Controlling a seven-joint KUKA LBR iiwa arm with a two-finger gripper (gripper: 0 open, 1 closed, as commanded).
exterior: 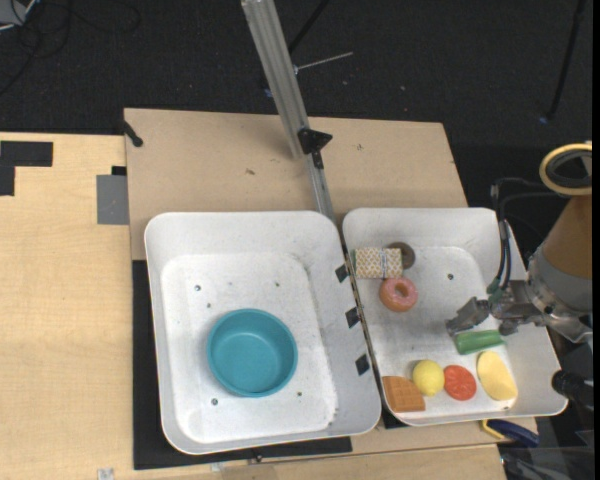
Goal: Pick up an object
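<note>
My gripper (472,318) reaches into the right bin (450,230) from the right and hovers low over its right-middle part. A green oblong object (478,341) lies right below and beside it. Whether they touch I cannot tell. Along the bin's front lie an orange cracker (404,394), a yellow lemon (428,376), a red tomato (460,382) and a pale yellow piece (496,376). Left of the gripper sits a pink doughnut (399,294). Behind that are a tan waffle block (377,262) and a small brown item (403,255).
The left bin (180,248) holds a teal bowl (252,351). A metal rail (280,68) slants down from the back to the gap between the bins. The arm's grey body with its orange band (565,168) stands at the right.
</note>
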